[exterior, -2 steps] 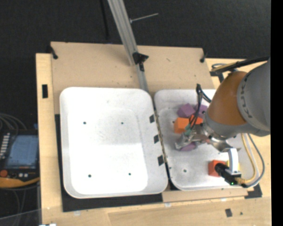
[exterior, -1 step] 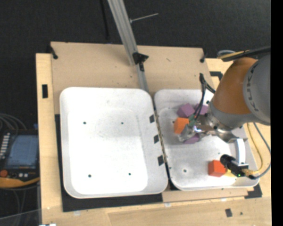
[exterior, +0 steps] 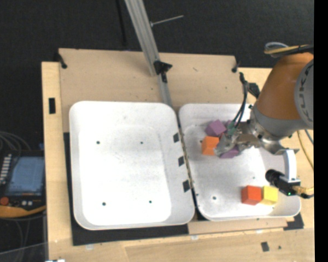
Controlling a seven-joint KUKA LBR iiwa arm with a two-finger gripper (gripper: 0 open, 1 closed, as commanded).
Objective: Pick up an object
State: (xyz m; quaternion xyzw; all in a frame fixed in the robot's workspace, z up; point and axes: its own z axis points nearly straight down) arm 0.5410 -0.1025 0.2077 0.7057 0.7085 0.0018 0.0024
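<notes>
**Right bin: blocks and gripper, one moment**

Nearest the camera, at the right bin's (exterior: pixel 208 212) front edge: a red block (exterior: pixel 252 194) touching a yellow block (exterior: pixel 270 194) on its right. Farther back, near the divider: an orange block (exterior: pixel 210 145); a purple block (exterior: pixel 215 127) just behind it; another purple piece (exterior: pixel 229 153) under the gripper (exterior: pixel 228 144). Gripper was low over these three; whether it was open or closed could not be told. Left bin (exterior: pixel 126 162) alongside
</notes>
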